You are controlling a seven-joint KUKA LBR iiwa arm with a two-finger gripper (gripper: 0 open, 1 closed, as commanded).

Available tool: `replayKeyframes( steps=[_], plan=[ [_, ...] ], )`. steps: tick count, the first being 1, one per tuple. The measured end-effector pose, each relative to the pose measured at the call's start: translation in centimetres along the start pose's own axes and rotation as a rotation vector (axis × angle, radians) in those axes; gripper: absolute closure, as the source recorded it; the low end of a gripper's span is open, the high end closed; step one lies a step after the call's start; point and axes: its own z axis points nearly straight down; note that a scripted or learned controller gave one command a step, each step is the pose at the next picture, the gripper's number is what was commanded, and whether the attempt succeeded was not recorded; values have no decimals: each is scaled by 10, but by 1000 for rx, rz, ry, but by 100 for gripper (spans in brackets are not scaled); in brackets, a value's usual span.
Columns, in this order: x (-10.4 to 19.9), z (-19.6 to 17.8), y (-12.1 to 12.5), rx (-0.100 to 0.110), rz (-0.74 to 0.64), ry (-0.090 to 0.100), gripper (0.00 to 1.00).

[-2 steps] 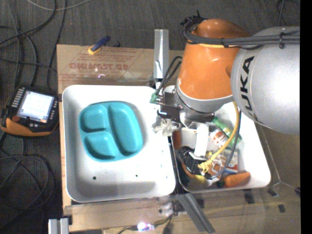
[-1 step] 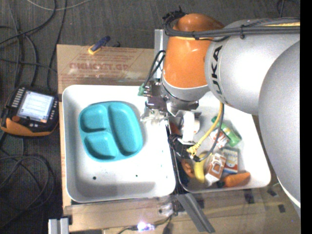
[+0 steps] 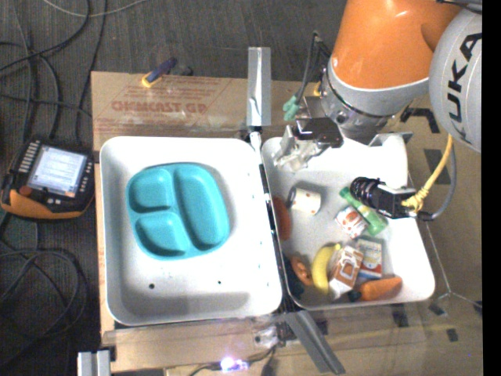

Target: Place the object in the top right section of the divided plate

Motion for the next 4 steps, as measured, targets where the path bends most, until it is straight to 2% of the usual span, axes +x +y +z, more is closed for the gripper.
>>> replayKeyframes(
  steps=[1,2,3,4],
  plan=[
    [-13,154,-44,3,-382,5,100],
    [6,203,33,3,-265,5,100],
    [20,22,56,-1,-543,0,100],
    [125,-47,65,-2,-624,1,100]
  ],
)
